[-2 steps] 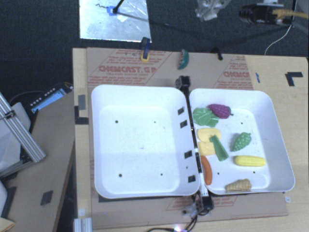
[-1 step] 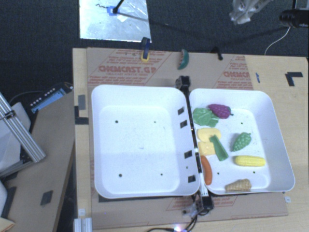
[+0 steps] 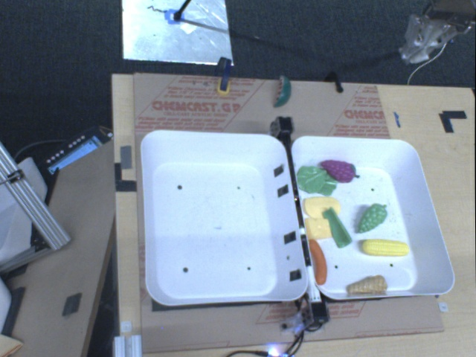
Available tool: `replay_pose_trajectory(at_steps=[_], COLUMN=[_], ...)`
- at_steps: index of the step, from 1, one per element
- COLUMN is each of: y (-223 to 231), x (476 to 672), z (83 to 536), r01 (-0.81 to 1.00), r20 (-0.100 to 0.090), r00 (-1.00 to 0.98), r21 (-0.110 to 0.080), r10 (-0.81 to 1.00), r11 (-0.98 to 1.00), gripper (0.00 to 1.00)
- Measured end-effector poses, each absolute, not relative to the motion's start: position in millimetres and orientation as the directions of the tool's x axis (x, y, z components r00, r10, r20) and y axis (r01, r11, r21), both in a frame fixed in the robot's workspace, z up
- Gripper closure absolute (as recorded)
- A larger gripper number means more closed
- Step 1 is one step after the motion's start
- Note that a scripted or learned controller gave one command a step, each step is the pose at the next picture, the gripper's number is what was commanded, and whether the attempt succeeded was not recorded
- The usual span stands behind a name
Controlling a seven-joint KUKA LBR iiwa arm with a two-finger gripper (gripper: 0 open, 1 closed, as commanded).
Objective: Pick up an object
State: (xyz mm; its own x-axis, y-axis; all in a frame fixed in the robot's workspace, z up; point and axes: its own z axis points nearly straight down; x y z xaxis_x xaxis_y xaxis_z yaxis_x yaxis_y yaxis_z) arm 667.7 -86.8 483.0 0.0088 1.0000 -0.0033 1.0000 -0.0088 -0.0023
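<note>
Camera view has every candidate object lying in the right bin (image 3: 428, 192): purple grapes (image 3: 338, 170), green leaf (image 3: 314, 178), yellow corn (image 3: 384, 248), carrot (image 3: 318, 261), none lifted. To their left the left bin (image 3: 160, 162) sits on the tabletop (image 3: 416, 106). End effector (image 3: 425, 37) hangs far off at top right; whether it is parted or closed I cannot tell. Picking, by my judgement, remains entirely ahead.

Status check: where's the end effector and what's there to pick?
End effector parked top right, off the bins. Toy food grouped in right bin: purple grapes, corn, carrot. Nothing blocking.
</note>
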Motion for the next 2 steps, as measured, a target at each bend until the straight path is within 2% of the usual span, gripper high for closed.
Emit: replay_pose_trajectory(at_steps=[1, 2], y=[-65.9, -190.2], x=[668.6, 667.4], z=[519.1, 518.5], r01=[1.0, 1.0], r20=[-0.001, -0.005], r00=[-0.005, 0.007], r21=[0.006, 0.004], r10=[1.0, 1.0], r11=[0.005, -0.007], gripper=[1.0, 1.0])
